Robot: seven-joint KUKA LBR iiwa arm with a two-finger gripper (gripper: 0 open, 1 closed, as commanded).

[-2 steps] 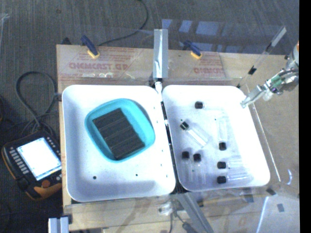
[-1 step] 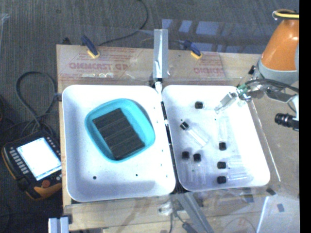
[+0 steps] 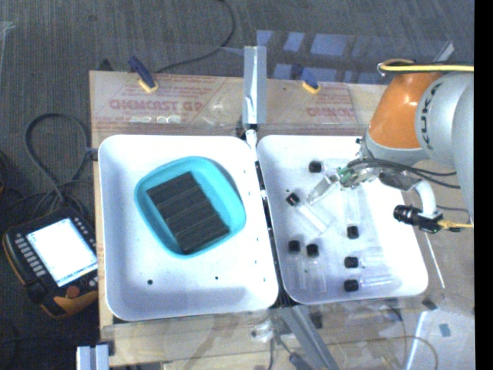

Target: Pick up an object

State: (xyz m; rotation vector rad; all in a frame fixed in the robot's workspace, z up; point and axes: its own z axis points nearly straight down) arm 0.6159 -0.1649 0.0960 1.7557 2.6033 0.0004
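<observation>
Objects: several small clear vials with black caps lie scattered in the right bin; one tilted vial sits just left of the gripper, others lie toward the near edge
Handling: by my judgement light, stiff and slippery, probably glass or hard plastic, so prone to roll or skid; a squeeze across the clear body near the cap looks safest
Other candidate: a blue tray holding a dark ribbed block lies in the left bin, well apart from the arm; bulkier and likely harder to take hold of
Arm: the grey arm with its orange band reaches in from the right over the far right part of the right bin, wrist pointing down and left
Gripper: the gripper hangs low over the bin floor, near the tilted vial; whether it is released or clenched I cannot tell, and nothing is visibly held
Worktop: the worktop carries both bins side by side
</observation>
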